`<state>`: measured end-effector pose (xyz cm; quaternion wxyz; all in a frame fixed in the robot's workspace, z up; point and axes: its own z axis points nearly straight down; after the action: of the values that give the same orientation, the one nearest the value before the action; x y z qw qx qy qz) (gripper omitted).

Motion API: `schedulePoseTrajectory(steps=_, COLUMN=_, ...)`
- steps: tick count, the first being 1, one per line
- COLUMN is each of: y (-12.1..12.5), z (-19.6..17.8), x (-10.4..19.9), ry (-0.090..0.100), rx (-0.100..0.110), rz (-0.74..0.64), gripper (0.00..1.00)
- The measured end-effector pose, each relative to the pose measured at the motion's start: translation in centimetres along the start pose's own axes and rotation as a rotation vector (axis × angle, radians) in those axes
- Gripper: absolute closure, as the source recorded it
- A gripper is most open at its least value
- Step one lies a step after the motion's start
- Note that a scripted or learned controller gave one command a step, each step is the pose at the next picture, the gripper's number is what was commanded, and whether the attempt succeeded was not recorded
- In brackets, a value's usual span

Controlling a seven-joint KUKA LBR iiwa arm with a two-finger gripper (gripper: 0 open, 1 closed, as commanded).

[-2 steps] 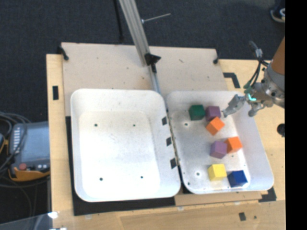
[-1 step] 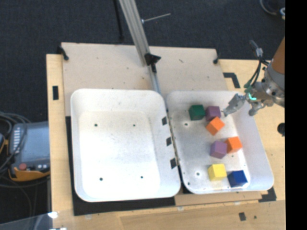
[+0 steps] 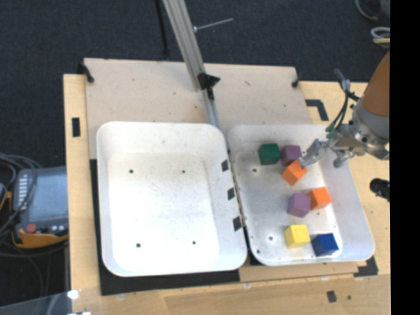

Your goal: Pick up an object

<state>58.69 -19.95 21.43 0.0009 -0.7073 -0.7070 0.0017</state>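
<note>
Orange cube [image 3: 294, 172] is lying in the right bin [image 3: 357, 205], touching a purple cube [image 3: 291, 153], with the claw [image 3: 319, 149] hovering just beside both. Whether the claw is spread or pressed together, I cannot tell. Closing here is risking a nudge or a two-cube jam.

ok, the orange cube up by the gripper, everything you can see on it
The orange cube is a small, matte, solid-coloured block in the right bin, in its upper half. It sits tilted, corners askew to the bin's walls. A purple cube touches or nearly touches it from above; the green cube lies further left. The gripper hangs right beside its upper right corner; contact can't be told.
</note>
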Motion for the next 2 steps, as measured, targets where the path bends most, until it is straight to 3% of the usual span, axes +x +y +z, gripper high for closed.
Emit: schedulePoseTrajectory(steps=2, y=-0.3, z=10.9, x=0.7, ry=0.0, rx=0.001, rz=0.0, gripper=0.0)
